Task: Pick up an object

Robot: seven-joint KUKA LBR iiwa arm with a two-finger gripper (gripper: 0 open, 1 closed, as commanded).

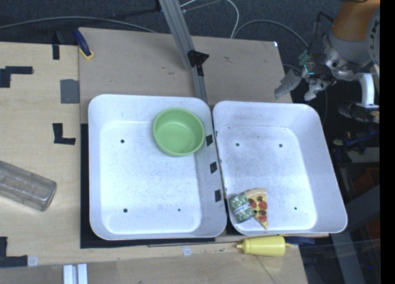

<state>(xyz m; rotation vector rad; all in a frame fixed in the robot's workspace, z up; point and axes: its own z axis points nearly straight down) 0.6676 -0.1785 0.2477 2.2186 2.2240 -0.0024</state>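
A round pale-green plastic bowl [179,131] sits upright in the left white bin [105,171], up near that bin's far right corner, close to the divide between the two bins. Over in the right white bin [308,171], a small wedge-shaped toy pizza slice with red and green toppings [250,207] lies in the near left corner, against the bin's inner wall. Just outside, in front of that bin's near rim, a yellow plastic squeeze bottle [266,246] lies on its side on the bench. The grey two-finger gripper [299,83] hangs beyond the far right corner of the right bin, above the bench edge, well apart from both bowl and pizza slice. Its two fingers are spread apart, with nothing between them. The arm's orange band [357,14] shows at the top right. A clear ridged plastic container [23,185] lies on the wooden bench far left.
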